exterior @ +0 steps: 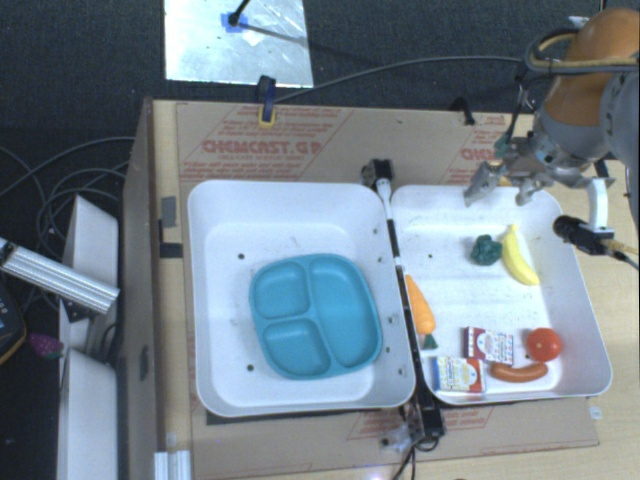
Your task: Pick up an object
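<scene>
My gripper [503,188] hangs over the far edge of the right bin [580,298], its two fingers spread open with nothing between them. Below it in that bin lie a green broccoli piece [487,250] and a yellow banana [518,256]. An orange carrot [421,306] rests along the bin's left wall. Near the front sit a red-and-white carton [489,345], a second small carton [458,374], a red tomato [544,344] and a red sausage [518,372]. The gripper is well above and behind all of them.
The left bin [215,268] holds a blue divided plate [314,314]. A black clamp [380,174] stands where the two bins meet at the back. Cables run across the bench behind the bins, and a metal sheet [237,26] lies on the floor beyond.
</scene>
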Motion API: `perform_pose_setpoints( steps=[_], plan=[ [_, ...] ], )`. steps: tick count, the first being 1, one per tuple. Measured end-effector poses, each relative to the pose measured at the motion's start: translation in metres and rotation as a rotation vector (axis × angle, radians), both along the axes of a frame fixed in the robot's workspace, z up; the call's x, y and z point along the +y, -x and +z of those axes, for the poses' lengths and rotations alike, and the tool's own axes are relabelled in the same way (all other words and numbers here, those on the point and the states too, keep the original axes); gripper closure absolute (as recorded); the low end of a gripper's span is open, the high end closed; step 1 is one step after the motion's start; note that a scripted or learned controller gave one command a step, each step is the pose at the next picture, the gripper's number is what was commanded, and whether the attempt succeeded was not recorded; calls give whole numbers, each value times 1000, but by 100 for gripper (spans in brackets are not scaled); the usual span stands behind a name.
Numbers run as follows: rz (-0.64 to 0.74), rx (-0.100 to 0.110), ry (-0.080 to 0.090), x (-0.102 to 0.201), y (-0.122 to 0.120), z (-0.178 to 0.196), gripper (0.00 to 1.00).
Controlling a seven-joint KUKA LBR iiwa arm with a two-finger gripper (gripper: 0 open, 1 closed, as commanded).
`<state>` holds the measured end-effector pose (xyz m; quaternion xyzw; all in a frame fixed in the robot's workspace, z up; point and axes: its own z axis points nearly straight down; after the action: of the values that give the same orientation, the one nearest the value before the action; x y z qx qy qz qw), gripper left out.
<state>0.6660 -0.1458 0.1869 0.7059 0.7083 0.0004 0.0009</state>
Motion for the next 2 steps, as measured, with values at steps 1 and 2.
perform_pose_setpoints(
  steps=[1, 2],
  plan=[
    [-2, 2, 0, -24, 27, -51, 0],
    [-1, 1, 0, -24, 33, -87, 0]
  ],
)
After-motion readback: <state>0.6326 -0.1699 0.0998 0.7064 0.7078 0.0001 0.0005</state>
